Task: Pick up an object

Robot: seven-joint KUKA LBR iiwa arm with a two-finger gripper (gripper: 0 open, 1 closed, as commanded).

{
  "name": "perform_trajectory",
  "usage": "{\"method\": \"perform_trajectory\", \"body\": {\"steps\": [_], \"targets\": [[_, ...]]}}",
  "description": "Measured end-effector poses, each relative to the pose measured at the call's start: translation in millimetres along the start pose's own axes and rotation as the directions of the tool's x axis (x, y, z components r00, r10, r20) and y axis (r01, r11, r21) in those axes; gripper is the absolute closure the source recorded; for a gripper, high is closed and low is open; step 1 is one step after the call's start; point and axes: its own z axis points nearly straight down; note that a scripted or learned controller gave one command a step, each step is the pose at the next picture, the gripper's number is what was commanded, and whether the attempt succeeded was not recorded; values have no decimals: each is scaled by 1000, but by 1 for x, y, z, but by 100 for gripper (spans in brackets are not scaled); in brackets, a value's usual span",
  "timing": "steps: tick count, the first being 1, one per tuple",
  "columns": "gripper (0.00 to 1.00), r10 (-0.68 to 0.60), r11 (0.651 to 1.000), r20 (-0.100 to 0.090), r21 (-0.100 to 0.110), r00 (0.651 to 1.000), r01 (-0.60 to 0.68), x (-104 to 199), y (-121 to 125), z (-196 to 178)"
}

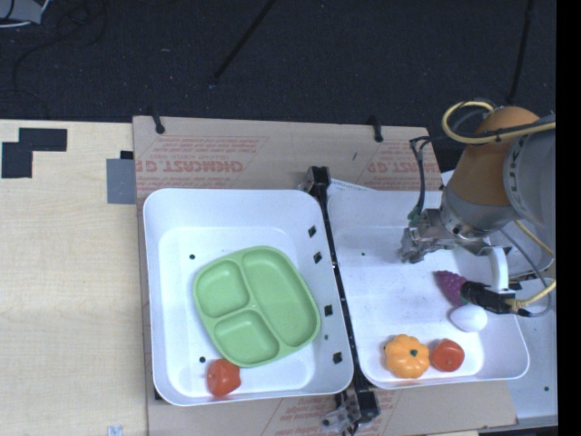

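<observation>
Objects for picking, a purple item [448, 283], white egg [468, 318], orange pumpkin [406, 355] and red tomato [447, 355], lie unlifted at five o'clock in the right bin [381, 271], while the gripper [416, 245], grip state unclear, hovers at its twelve o'clock.

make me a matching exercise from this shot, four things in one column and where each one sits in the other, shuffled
Things:
1. green divided plate
2. orange pumpkin toy
3. purple toy
4. white egg

Places:
A. right bin, near its front edge, beside a red tomato
B. right bin, just in front of the purple toy
C. left bin, in the middle
D. right bin, near the right wall, close to the gripper

Pairs: 1-C, 2-A, 3-D, 4-B
</observation>
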Motion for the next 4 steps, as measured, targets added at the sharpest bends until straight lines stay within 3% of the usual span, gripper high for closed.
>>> {"method": "perform_trajectory", "body": {"steps": [3, 4], "targets": [[100, -4, 1000, 1, -6, 1000, 4, 1, 9, -134], [100, -6, 1000, -2, -1, 1000, 6, 57, 4, -138]]}}
